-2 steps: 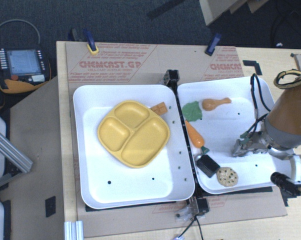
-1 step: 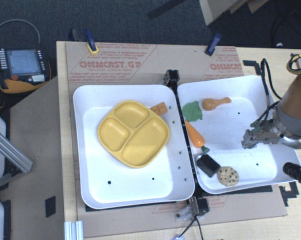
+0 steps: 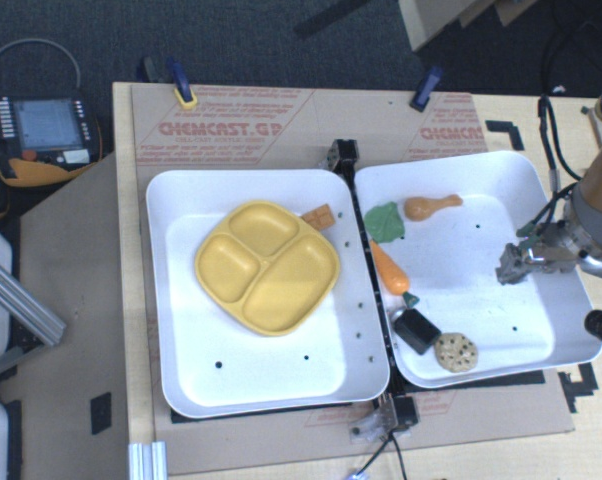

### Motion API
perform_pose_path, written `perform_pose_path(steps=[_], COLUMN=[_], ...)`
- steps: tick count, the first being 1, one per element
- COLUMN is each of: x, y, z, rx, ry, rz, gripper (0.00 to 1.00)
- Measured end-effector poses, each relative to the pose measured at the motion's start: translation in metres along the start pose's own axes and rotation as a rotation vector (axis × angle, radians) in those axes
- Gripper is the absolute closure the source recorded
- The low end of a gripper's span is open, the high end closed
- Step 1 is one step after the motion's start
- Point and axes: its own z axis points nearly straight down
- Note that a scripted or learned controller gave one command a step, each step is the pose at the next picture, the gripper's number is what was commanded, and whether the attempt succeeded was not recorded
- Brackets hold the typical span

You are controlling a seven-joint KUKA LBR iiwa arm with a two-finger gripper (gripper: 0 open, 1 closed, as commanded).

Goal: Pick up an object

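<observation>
From the camera above, two white bins are seen side by side on the bench, the left bin (image 3: pixel 181 368) and the right bin (image 3: pixel 521 173). In the left bin a yellow plate (image 3: pixel 268 266) with three compartments is laid near the middle, and a small brown block (image 3: pixel 319 217) is seen touching its upper right edge. Over in the right bin, things are gathered along the left wall: a green piece (image 3: pixel 384 221) at the top, a tan drumstick (image 3: pixel 431 206) just to its right, an orange carrot (image 3: pixel 389 267) below the green piece, then a black block (image 3: pixel 416 329), and a round cookie (image 3: pixel 455 351) just beside the block at the bin's near wall. The arm (image 3: pixel 593 203) is brought in from the right, and the gripper (image 3: pixel 511 266) is held over the right side of the right bin, well apart from all those things, above bare white floor. Nothing is seen between its fingers; whether they are apart or together cannot be told from this angle. Every object is lying in its bin, none lifted.
</observation>
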Motion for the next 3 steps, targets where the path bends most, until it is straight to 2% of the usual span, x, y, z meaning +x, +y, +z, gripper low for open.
perform_pose_path(steps=[1,2,3], x=[0.0,0.05,0.096], y=[-0.008,0.007,0.014], z=[-0.055,-0.039,-0.039], rx=[-0.001,0.009,0.007], ry=[0.0,0.005,0.005], rz=[0.0,-0.002,-0.004], gripper=[1.0,1.0,1.0])
